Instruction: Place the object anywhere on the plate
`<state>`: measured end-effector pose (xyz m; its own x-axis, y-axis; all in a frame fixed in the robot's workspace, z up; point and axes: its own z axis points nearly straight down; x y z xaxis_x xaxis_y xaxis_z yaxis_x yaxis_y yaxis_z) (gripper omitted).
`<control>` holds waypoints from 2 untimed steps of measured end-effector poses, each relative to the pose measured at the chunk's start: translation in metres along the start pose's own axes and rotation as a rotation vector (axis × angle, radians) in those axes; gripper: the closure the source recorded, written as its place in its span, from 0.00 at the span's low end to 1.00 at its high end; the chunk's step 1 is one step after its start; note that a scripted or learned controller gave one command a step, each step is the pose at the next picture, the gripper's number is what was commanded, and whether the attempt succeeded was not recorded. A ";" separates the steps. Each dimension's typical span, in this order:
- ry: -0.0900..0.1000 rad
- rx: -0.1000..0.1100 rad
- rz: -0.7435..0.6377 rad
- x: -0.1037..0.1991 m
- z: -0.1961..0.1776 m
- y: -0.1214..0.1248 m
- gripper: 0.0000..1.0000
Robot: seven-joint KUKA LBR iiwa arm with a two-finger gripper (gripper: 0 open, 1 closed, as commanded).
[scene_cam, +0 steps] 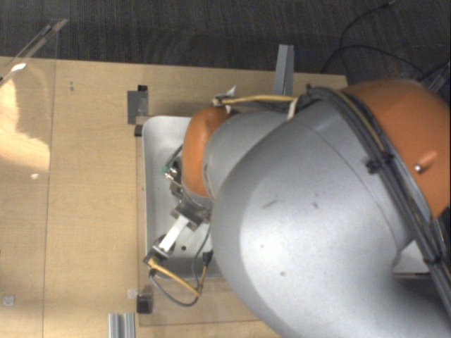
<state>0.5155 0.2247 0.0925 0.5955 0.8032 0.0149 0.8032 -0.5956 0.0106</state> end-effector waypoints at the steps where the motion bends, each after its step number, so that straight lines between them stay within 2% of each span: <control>1: 0.006 -0.002 -0.424 -0.041 -0.001 0.003 1.00; 2: 0.003 -0.004 0.078 -0.024 -0.001 -0.010 1.00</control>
<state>0.4937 0.2114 0.0930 0.6563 0.7542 0.0192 0.7541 -0.6566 0.0131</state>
